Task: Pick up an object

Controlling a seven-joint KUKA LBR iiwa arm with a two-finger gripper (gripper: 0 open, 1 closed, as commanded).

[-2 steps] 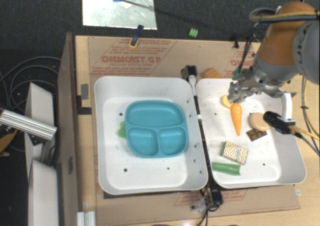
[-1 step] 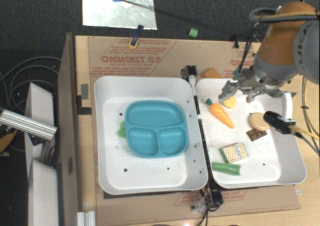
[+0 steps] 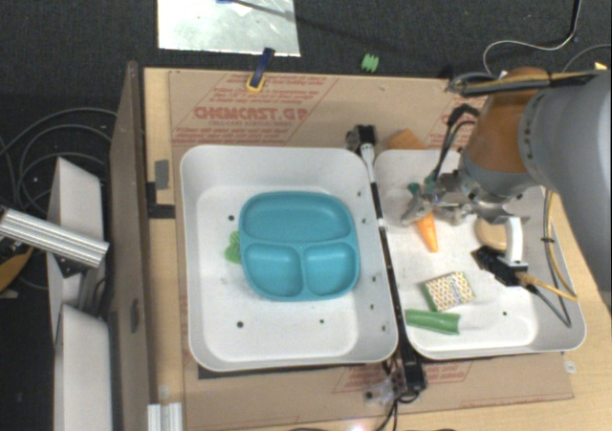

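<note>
The arm reaches in from the right over the right bin [image 3: 550,324]. Its gripper [image 3: 424,202] hangs low over the bin's upper left part. An orange carrot-shaped piece [image 3: 429,232] lies on the bin floor just below the gripper's tip, its upper end close to or touching it. Whether it sits between the fingers I cannot make out. Nearer the front of the same bin lie a small yellow-patterned block [image 3: 448,290] and a green pod-shaped piece [image 3: 433,321].
The left bin [image 3: 206,228] bears a blue divided plate [image 3: 298,245], with a small green piece [image 3: 232,248] at the plate's left edge. An orange piece [image 3: 405,140] rests at the right bin's far rim. Cardboard lies under both bins.
</note>
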